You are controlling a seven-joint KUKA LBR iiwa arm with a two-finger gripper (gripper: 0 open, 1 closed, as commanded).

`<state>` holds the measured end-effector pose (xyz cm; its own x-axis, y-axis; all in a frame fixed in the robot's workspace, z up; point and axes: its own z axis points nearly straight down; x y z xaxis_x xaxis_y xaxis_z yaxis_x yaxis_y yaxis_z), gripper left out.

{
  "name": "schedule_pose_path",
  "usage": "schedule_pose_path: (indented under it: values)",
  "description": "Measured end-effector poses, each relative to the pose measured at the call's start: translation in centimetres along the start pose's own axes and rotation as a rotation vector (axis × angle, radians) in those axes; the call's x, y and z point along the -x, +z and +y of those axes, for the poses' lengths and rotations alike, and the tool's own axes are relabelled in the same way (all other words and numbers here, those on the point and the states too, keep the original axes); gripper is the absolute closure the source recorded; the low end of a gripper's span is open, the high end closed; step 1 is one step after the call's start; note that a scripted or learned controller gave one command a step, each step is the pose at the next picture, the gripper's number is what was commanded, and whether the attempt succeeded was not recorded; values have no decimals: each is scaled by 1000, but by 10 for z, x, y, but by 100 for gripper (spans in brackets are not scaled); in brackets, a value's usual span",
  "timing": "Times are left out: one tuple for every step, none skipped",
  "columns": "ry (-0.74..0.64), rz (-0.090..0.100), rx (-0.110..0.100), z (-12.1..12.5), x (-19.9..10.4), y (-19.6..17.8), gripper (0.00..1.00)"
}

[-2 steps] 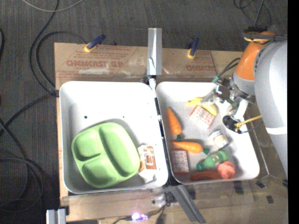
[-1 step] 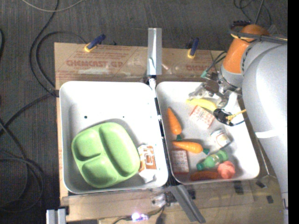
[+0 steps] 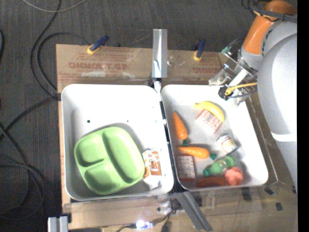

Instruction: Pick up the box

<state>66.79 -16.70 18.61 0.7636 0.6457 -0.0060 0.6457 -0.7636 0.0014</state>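
Note:
A small red-and-white box (image 3: 209, 120) lies tilted in the upper part of the right bin (image 3: 256, 144), touching a yellow banana (image 3: 213, 107) just behind it. A darker red box (image 3: 185, 166) lies flat near that bin's front wall. A white-and-orange carton (image 3: 152, 163) leans in the front right corner of the left bin (image 3: 96, 95). My gripper (image 3: 227, 83) hangs above the right bin's back right corner, up and to the right of the banana and clear of every box.
Two carrots (image 3: 179, 125) (image 3: 194, 152), a small can (image 3: 226, 143), a green bottle (image 3: 218, 166), a pink item (image 3: 234, 176) and a red sausage (image 3: 211, 181) share the right bin. A green divided tray (image 3: 108, 159) fills the left bin's front.

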Motion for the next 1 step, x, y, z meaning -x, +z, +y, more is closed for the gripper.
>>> schedule_pose_path:
  values:
    - [193, 8, 6, -51, 31, 96, 0]
